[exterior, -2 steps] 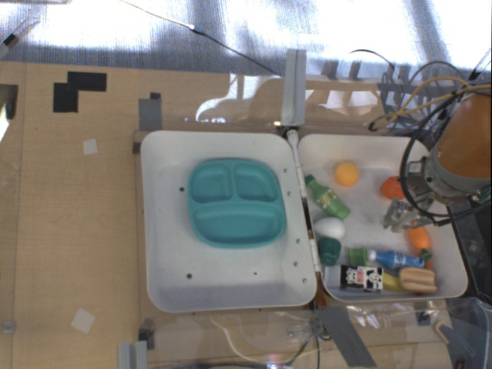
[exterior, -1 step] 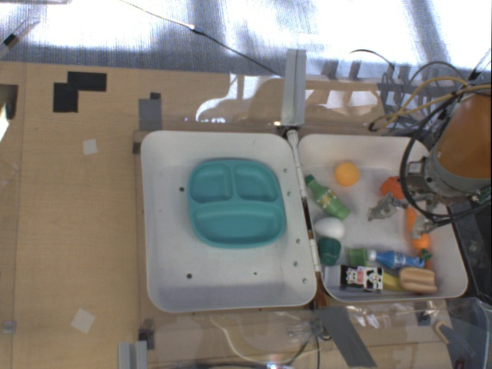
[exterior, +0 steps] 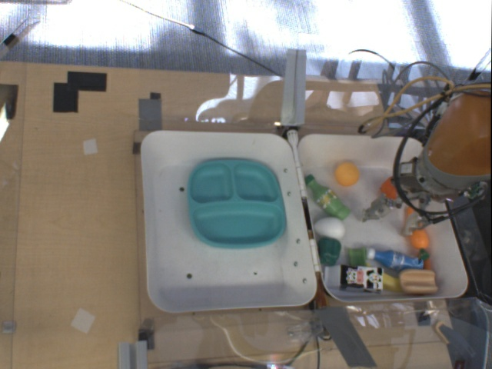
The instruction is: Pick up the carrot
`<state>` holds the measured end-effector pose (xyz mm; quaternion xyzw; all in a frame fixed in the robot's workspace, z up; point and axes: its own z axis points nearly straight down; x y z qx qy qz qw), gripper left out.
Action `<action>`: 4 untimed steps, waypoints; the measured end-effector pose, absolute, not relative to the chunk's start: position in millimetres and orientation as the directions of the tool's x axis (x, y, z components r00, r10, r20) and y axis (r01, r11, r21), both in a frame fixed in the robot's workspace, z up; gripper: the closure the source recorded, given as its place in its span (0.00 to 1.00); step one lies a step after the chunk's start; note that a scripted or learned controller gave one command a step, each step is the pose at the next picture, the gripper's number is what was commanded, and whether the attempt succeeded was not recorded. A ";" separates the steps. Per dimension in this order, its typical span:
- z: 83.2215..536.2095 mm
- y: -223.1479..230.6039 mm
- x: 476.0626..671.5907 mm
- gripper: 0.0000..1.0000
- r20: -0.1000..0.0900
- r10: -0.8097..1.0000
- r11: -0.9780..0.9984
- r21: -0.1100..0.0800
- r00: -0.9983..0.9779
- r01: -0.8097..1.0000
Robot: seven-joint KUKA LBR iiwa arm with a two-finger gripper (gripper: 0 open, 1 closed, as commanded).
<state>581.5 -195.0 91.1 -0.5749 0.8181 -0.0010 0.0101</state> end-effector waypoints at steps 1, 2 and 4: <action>103.4 -196.4 583.7 1.00 -0.013 -0.941 0.340 -0.022 -0.339 -0.940; 102.8 -196.6 583.3 0.00 -0.013 -0.940 0.340 -0.021 -0.340 -0.940; 90.9 -189.9 580.2 0.00 -0.013 -0.945 -0.325 -0.016 0.325 -0.945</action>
